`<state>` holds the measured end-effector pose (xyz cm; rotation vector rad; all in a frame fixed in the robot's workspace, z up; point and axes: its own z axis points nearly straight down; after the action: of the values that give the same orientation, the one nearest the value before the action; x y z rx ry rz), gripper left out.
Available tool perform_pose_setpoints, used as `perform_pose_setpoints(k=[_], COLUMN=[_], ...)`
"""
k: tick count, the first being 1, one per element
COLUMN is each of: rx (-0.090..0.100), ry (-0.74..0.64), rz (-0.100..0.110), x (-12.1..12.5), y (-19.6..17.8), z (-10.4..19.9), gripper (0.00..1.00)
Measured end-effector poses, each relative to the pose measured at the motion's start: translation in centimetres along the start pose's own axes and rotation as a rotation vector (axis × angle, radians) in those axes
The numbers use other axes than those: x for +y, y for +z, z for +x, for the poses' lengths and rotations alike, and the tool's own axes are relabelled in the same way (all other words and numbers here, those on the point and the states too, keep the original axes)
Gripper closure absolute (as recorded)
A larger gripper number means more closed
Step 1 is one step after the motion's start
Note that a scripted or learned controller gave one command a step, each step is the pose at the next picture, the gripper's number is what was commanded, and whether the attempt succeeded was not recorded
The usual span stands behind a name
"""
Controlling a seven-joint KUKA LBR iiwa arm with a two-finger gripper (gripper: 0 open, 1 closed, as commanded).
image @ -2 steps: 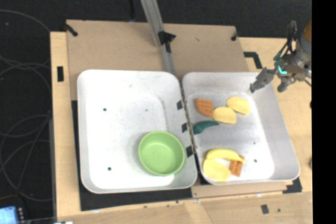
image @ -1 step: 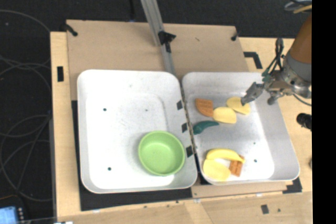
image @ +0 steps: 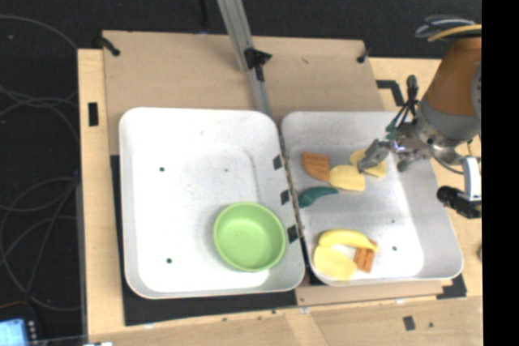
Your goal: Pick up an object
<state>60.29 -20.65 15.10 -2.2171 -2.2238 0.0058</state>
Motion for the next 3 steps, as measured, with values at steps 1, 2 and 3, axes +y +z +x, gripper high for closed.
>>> perform_pose_setpoints(k=[1,2,3], rx=[-0.002,-0.002,-0.001], ry=[0.004,0.005,0.005], rz=[-0.008,-0.015,-0.011], x=[0.2,0.4,-0.1], y=[4.9,3.4,-2.9], z=[-0.2,-0.3,-0.6], gripper=[0.00,1.00,1.00])
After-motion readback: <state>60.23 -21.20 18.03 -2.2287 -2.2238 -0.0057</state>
